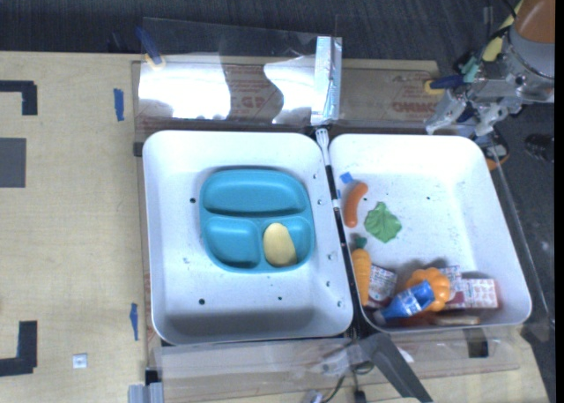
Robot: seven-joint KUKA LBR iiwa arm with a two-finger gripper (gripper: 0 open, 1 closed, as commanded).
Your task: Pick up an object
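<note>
We see the tool [467, 110] past the right bin [414, 159]'s far right corner; can't tell its state. Right bin: far half open, ~6 items along left wall & near edge, incl. 2 carrots [353, 203], 1 green leaf [383, 222]. Left bin [167, 216]: 1 blue tray [251, 194] w/ 1 yellow lemon [279, 243].

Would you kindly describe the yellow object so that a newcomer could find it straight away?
Start at the left white bin, which holds a blue divided tray. The yellow egg-shaped object lies in the tray's lower right compartment. It is the lone item in that tray, whereas the orange, green and packaged items lie in the right bin.
</note>
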